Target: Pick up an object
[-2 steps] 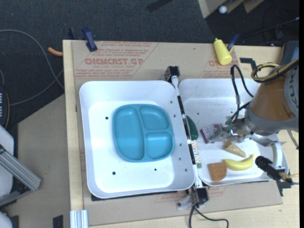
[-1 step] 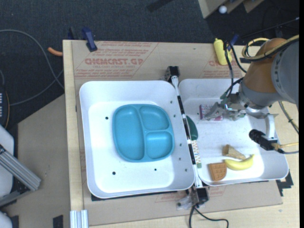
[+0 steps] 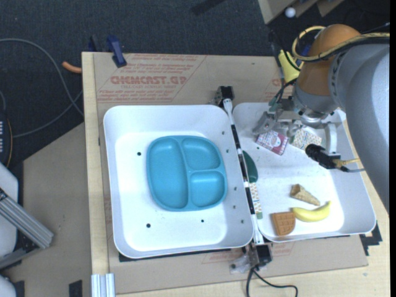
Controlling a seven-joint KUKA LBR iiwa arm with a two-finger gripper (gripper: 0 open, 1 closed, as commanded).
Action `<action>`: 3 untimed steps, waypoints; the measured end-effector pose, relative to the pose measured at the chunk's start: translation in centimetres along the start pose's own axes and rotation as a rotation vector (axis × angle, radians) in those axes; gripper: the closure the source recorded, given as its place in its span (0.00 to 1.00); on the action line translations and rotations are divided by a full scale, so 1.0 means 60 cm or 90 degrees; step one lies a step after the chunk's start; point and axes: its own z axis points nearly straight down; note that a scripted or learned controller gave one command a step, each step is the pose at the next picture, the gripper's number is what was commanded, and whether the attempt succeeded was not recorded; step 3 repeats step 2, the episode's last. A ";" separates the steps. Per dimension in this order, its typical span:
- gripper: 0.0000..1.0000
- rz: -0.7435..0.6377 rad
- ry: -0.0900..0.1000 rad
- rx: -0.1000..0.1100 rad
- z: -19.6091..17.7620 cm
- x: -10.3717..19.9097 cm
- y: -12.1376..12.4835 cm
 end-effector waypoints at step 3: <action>1.00 0.001 -0.001 0.001 -0.016 -0.027 -0.026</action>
